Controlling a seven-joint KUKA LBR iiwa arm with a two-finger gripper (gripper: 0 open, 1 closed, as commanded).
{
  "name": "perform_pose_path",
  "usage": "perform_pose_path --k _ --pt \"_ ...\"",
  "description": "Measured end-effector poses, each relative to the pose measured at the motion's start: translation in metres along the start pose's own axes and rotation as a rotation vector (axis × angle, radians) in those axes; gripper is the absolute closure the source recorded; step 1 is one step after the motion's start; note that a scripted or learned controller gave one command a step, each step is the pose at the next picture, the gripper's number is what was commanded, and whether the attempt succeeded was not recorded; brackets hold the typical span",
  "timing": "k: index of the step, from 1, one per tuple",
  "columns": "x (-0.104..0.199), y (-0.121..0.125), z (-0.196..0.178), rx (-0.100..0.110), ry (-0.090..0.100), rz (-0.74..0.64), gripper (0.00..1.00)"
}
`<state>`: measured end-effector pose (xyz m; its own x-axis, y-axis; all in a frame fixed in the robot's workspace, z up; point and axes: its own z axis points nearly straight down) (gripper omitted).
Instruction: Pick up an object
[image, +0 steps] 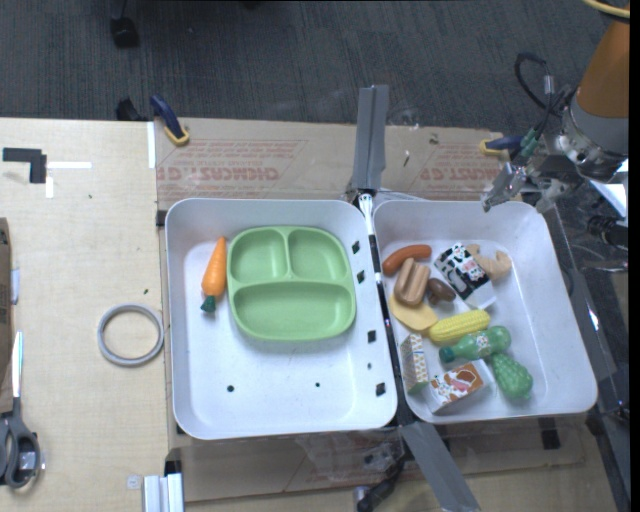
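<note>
arm w/ two-finger gripper (512, 186) hung over far-right rim of right white bin (560, 290), clear of toys | fingers: couldn't tell | toy pile incl. yellow plastic corn cob (458, 325) sat mid-bin | near-right corner had bare floor
</note>
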<state>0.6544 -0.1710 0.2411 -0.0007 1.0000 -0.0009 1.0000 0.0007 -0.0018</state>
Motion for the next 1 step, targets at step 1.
perform_pose_path --k 1 --pt "0.021 0.0044 0.1382 0.0 0.0 0.05 0.0"
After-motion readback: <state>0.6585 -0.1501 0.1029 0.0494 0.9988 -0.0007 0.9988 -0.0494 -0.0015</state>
